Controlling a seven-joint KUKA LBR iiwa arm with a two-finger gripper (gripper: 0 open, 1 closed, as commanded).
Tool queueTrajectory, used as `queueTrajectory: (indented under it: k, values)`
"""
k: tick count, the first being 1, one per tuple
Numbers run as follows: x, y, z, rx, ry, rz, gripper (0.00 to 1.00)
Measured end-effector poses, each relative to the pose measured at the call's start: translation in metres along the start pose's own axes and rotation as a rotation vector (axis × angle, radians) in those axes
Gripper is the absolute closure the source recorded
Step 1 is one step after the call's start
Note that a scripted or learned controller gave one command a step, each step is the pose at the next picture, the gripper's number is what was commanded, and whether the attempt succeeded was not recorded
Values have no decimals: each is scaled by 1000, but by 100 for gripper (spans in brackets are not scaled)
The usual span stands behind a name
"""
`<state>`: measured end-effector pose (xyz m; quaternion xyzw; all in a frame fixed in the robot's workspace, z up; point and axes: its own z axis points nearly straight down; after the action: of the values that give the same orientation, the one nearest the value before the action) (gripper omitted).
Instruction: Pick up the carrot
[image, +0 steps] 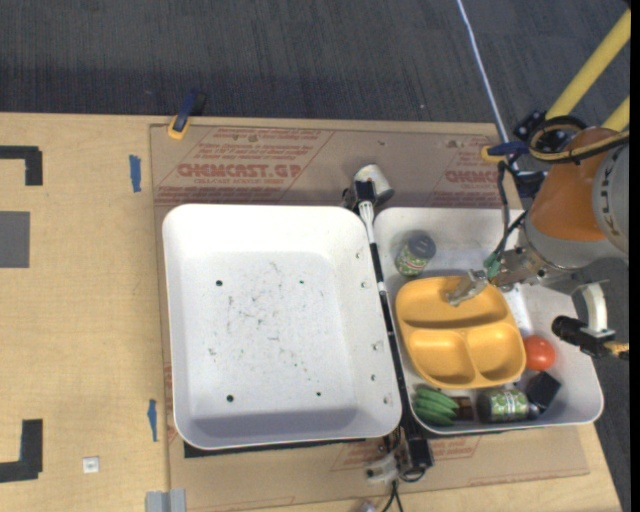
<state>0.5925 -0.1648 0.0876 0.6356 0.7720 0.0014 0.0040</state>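
no carrot can be made out with certainty; an orange-red round item (539, 351) is seen at the right side of the right bin (588, 405), just beside the yellow divided tray (460, 335); the gripper (468, 289) is poised over the tray's upper compartment, and whether its jaws are apart or together cannot be told; a small can (415, 252) lies above the tray, a green item (436, 403) and a dark bottle (510, 404) below it; the left bin (190, 235) lies alongside.

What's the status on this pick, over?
Gripper over yellow divided tray, right bin. Carrot unconfirmed; orange-red item at tray's right edge may be it. Black block close beside it.
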Motion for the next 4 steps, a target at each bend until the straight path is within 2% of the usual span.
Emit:
queueTrajectory:
  k: [1,2,3,4]
  values:
    - [-1,2,-12,-6,-4,0,100]
    - [0,1,-11,-4,-1,0,0]
    - [15,-44,-6,-28,-13,-280,0]
    - [66,-77,-1,-8,-6,-286,0]
